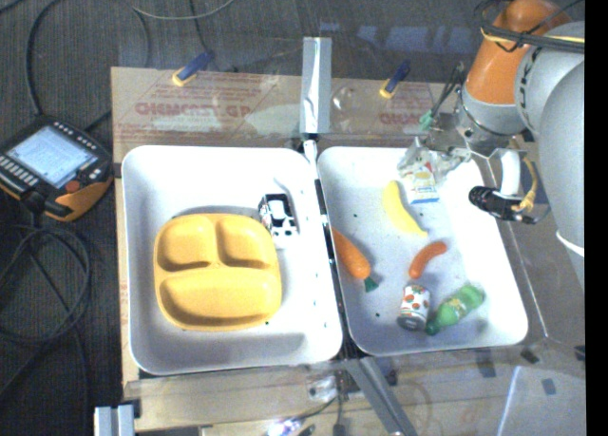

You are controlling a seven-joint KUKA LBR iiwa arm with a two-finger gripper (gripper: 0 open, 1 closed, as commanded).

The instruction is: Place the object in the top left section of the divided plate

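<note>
While the arm (532,73) reaches in over the right bin (513,330), its gripper (432,154) sits at the bin's far edge; can't tell the pincer's state. Yellow divided plate (218,268) lies in the left bin (142,330), a small black-and-white object (276,215) just off its top right corner. Banana (403,208), carrot (352,256), can (413,306) and green bottle (458,306) lie in the right bin.

Arm (560,92) cut off at right edge. Gripper (432,154) fingers masked by a small white-and-blue packet (423,182) beneath — grip state indeterminate. Small black-and-white object (276,215) beside yellow divided plate (218,268) — too small to identify.
</note>
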